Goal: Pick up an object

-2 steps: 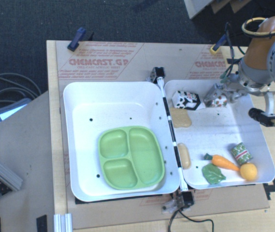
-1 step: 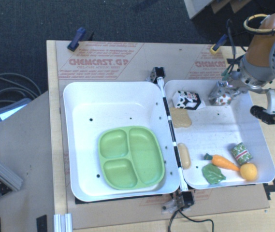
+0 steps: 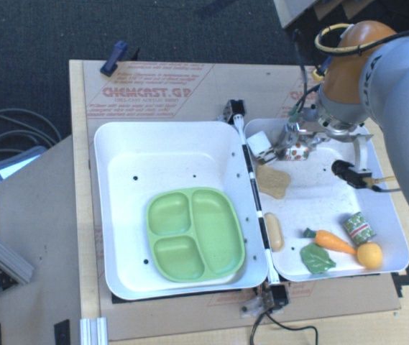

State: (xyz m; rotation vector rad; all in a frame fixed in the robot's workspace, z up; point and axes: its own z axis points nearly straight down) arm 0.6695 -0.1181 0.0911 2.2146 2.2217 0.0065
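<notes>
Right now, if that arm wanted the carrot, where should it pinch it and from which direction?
Probably from straight above, across the carrot's orange body near the middle. It lies flat in the right bin, pointing roughly left to right, so the fingers should close across its narrow width. The green leafy piece and the yellow lemon-like fruit crowd its ends, leaving the middle freest.

**A robotics lab test station**

This is a lab setup, not a home or shop. The counter (image 3: 154, 92) is a bare sheet still wearing its printed protective paper, standing on dark carpet (image 3: 82, 13). Two shallow white bins (image 3: 111, 142) sit side by side on the counter, clipped together at their shared edge by black clamps (image 3: 234, 109). An industrial grey arm (image 3: 398, 70) with an orange band reaches over the counter's right side. Loose cables (image 3: 10, 131) coil on the floor left of the counter.
</notes>
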